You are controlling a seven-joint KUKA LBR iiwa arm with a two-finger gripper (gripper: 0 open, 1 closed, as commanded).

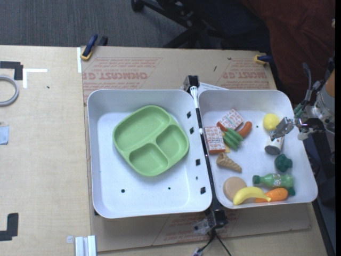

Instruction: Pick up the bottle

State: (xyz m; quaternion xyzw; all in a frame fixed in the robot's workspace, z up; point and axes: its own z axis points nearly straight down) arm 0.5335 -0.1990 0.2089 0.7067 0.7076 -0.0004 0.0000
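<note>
Where cardboard (128, 71) covers the wooden bench (40, 159), grey carpet (64, 12) behind, end effector (285, 128) grip unclear.

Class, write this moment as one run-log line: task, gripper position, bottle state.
task: pick up bottle | gripper: over right bin, near lemon | bottle: lying at front, not grasped

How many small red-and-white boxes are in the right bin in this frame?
2. One red-and-white box lies near the bin's upper middle, beside the sausage. The other box lies just below-left of it, near the divider between the bins. Others could be hidden beneath the items.
</note>
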